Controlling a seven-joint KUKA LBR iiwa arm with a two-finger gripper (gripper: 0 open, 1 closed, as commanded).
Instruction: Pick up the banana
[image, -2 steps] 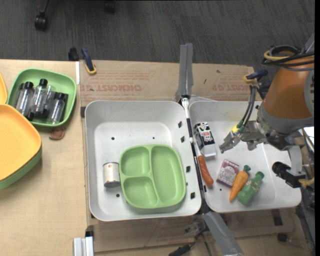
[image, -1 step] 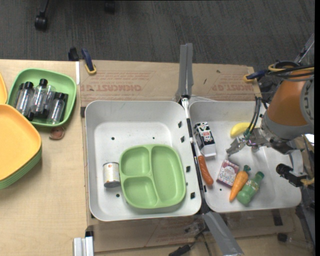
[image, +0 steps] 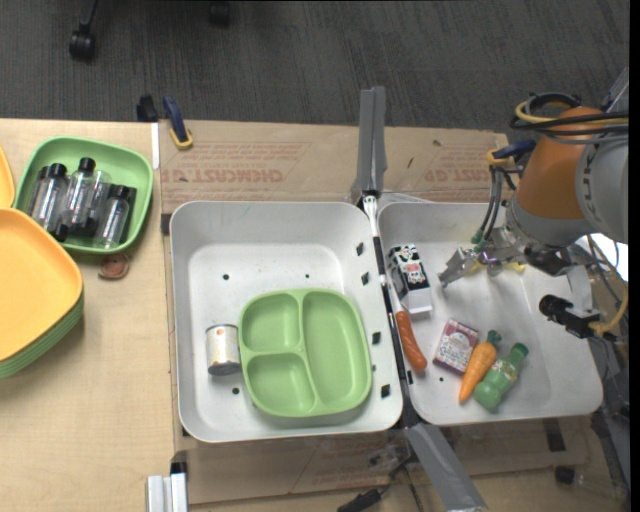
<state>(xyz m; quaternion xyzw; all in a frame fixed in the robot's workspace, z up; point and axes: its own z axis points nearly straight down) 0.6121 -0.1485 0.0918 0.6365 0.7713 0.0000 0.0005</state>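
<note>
The left bin (image: 200, 250) holds a green divided plate (image: 305, 350) and a small can (image: 222, 350). In the right bin (image: 555, 390) lie a carton (image: 408, 272), a pink box (image: 456, 345), a carrot (image: 477, 371) and a green bottle (image: 500, 375). Where the banana lies I cannot tell; the arm may hide it. The pincer (image: 468, 262) hangs low over that bin's far side, wide or narrow I cannot tell, nothing visibly held. The pick looks not yet done.

Grey carpet floor (image: 300, 50) beyond wooden bench (image: 100, 420)
</note>
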